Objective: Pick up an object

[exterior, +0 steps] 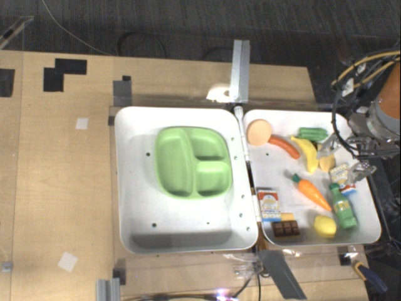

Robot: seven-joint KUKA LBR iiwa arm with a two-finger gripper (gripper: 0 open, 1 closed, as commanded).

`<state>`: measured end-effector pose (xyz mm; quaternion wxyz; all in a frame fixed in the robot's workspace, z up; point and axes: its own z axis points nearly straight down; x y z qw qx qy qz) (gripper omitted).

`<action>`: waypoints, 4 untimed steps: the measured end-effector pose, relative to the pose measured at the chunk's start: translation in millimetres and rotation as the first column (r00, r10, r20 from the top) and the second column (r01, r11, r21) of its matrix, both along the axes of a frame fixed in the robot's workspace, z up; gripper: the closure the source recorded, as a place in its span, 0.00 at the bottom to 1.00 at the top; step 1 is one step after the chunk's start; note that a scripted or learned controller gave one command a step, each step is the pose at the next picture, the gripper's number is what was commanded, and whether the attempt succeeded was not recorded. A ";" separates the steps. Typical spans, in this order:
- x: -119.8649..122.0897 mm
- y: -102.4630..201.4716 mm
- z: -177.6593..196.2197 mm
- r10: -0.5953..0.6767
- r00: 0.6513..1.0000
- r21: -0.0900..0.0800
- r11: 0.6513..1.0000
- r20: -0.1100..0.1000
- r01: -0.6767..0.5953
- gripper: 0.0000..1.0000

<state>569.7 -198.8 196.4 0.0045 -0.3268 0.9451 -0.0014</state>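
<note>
The right bin (374, 231) holds several small toys: a peach ball (259, 132), a red pepper (285, 146), a banana (306, 152), a green piece (312, 133), a carrot (311, 193), a lemon (324, 226), a green bottle (343, 209), a small carton (268, 204) and a chocolate bar (287, 229). My gripper (344, 157) hangs over the right side of this bin, above the bottle and just right of the banana. It looks open, with nothing between its fingers. The arm comes in from the upper right and hides part of the bin's right edge.
The left bin (135, 231) holds a green divided plate (191, 162). A metal post (240, 68) stands behind the seam between the bins. Cables loop around the arm (385, 108) at the right. Wooden bench surface extends to the left.
</note>
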 end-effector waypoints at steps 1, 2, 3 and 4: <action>-32.7 30.0 -105.7 0.115 0.993 -0.004 0.993 0.007 -0.115 0.00; 74.9 58.2 -107.1 0.147 0.989 -0.001 0.989 0.003 -0.147 0.00; 103.1 103.0 -105.8 0.159 0.987 -0.003 0.987 0.005 -0.159 0.00; 43.8 93.6 -106.8 0.233 0.973 -0.001 0.973 0.003 -0.233 0.00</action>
